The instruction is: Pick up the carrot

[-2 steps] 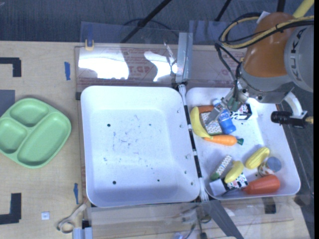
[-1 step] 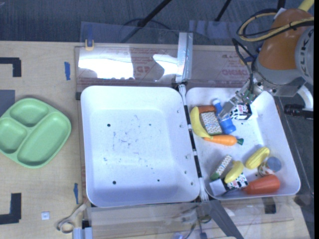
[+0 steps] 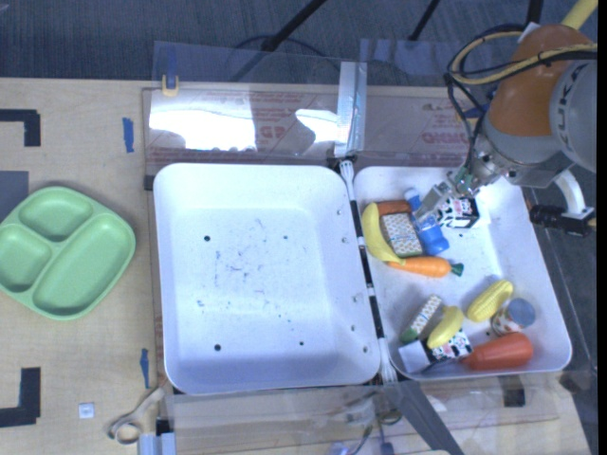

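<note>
The carrot (image 3: 423, 266) is orange with a small green tip at its right end. It lies flat near the middle of the right bin (image 3: 545, 254), just below a blue object (image 3: 434, 238) and a patterned box (image 3: 401, 234). My gripper (image 3: 440, 207) hangs over the upper part of that bin, above and slightly right of the carrot, close over the blue object. Nothing shows in its grasp, and the carrot lies apart from it.
A banana (image 3: 373, 236) lies along the right bin's left wall. Toward the front are two yellow pieces (image 3: 489, 300) (image 3: 446, 327), a grey disc (image 3: 520, 312), a red-orange vegetable (image 3: 499, 351) and a small box (image 3: 423, 318). The left bin (image 3: 256, 273) adjoins; a green divided plate (image 3: 64, 251) sits far left.
</note>
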Available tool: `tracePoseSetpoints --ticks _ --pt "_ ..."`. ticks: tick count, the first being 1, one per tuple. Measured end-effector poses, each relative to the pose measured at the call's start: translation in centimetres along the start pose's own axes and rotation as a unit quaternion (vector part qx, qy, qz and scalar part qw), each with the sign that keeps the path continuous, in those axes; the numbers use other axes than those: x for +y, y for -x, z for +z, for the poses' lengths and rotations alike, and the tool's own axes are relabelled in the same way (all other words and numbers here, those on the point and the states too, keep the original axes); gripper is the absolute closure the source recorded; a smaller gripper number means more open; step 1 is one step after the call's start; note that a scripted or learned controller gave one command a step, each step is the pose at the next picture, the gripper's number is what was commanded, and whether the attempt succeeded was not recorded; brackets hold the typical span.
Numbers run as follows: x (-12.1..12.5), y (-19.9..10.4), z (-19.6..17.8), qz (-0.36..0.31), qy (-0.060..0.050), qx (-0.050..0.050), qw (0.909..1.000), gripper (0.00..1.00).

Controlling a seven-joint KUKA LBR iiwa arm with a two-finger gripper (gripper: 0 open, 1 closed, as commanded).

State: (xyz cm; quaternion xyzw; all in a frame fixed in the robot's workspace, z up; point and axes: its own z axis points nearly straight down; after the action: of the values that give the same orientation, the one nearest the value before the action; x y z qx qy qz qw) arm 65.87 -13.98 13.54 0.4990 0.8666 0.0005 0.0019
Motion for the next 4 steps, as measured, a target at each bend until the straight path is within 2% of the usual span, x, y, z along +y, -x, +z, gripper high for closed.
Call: tracePoseSetpoints --ticks 1,2,3,4 --pt "-1.5 -9.0 -5.2 -0.084 -0.002 0.003 0.9965 0.0" --pt "-3.7 -13.3 -4.9 -0.115 -0.002 0.003 0.9933 0.0" --pt "-6.1 -7.7 4.8 -0.063 0.001 0.001 0.998 0.0" --pt "-3.9 -4.2 4.9 -0.185 -0.001 0.002 0.9827 0.0"
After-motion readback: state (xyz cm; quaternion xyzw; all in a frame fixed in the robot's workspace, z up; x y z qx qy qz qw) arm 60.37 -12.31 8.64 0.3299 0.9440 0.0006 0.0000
